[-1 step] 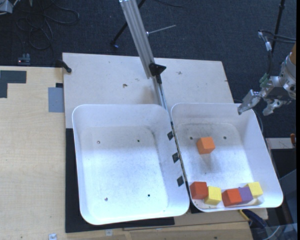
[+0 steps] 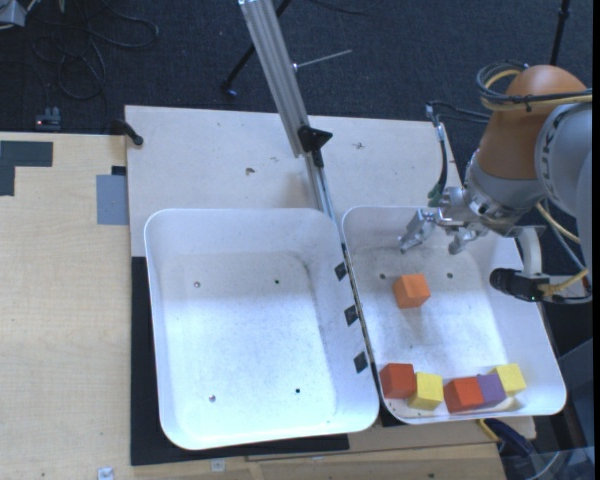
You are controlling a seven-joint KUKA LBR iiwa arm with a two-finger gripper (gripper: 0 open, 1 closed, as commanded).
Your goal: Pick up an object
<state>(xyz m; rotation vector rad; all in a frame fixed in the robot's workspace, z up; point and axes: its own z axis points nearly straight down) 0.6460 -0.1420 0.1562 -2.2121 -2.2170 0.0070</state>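
Observation:
An orange cube (image 2: 412, 290) lies alone in the middle of the right bin (image 2: 525, 353). Along that bin's near wall sits a row of blocks: a red one (image 2: 397, 379), a yellow one (image 2: 427, 390), a second red one (image 2: 463, 393), a purple one (image 2: 490, 388) and another yellow one (image 2: 510, 377). My gripper (image 2: 436, 238) hangs over the far part of the right bin, above and slightly right of the orange cube. Its fingers are spread apart with nothing between them.
The left bin (image 2: 160, 268) stands beside the right one, with black clips along the shared wall. A slanted aluminium post (image 2: 280, 78) rises behind the bins. Black cables hang at the right by the arm.

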